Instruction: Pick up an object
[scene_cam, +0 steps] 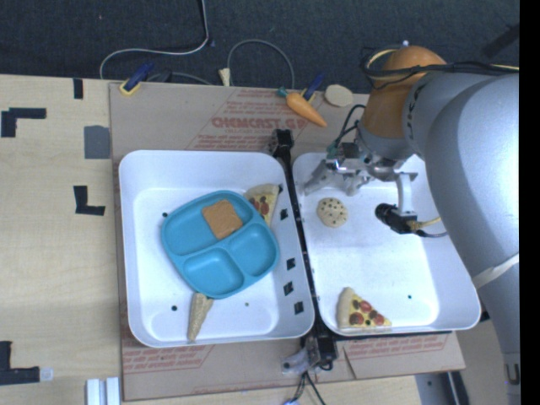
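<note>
My gripper (336, 184) hangs over the far part of the right bin (422, 260), open, with nothing between its fingers. Just below it a round chocolate-chip cookie (332, 212) lies on the bin floor, apart from the fingertips. A pizza slice (361, 310) rests near the right bin's front edge. In the left bin (139, 226) a blue divided plate (221, 247) carries a piece of toast (224, 218). A second pizza slice (264, 199) lies beside the plate's far right rim, and an ice cream cone (198, 315) lies at its front.
A toy carrot (304, 108) and a small beige object (337, 95) lie on the cardboard behind the bins. The grey arm (472, 167) covers the right bin's right side. Black clips run along the wall between the bins (295, 251).
</note>
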You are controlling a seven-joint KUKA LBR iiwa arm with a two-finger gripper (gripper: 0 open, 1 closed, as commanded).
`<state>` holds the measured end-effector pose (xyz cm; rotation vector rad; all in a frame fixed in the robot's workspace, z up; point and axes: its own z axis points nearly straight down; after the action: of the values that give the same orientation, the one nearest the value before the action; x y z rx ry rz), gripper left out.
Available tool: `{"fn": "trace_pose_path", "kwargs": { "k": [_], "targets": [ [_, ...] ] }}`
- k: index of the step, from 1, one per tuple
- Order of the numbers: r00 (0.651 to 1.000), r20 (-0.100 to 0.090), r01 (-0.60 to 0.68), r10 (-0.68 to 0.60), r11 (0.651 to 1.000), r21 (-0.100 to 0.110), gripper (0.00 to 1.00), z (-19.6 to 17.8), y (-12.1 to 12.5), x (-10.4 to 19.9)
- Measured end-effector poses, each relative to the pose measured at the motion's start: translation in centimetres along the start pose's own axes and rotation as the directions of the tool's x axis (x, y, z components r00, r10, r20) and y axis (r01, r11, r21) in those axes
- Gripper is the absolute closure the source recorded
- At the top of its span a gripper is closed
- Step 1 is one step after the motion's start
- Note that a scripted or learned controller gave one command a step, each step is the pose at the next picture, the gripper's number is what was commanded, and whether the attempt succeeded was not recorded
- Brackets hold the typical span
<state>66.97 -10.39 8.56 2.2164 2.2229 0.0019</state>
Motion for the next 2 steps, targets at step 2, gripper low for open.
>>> {"fn": "trace_pose_path", "kwargs": {
  "k": [2],
  "targets": [
    [1.0, 0.001, 0.0, 0.0, 1.0, 0.002, 0.0, 0.0, 0.0, 0.4]
  ]
}}
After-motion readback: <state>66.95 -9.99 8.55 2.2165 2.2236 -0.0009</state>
